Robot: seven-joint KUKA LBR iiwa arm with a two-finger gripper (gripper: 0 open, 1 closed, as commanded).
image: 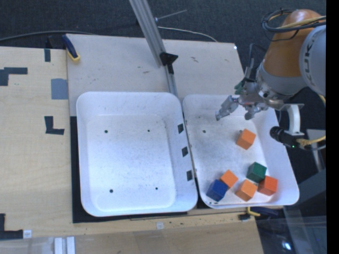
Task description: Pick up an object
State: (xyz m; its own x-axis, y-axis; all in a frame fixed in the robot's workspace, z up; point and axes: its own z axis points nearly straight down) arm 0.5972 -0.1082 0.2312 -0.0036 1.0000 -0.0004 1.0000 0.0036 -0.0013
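Blocks [245,184] clustered low | orange cube [246,139] below spread empty gripper [237,110]

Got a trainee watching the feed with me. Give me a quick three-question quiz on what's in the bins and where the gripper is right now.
1. True or false: every block lies in the right bin.
2. How many orange blocks are there?
3. Which block lies nearest the gripper? A) blue block B) green block C) lone orange block

Key
1. True. The blocks all lie in the right bin; the left bin holds none.
2. Four: the lone orange block, plus three clustered at the near end.
3. C. The blue block and green block sit in the cluster, farther from the gripper.
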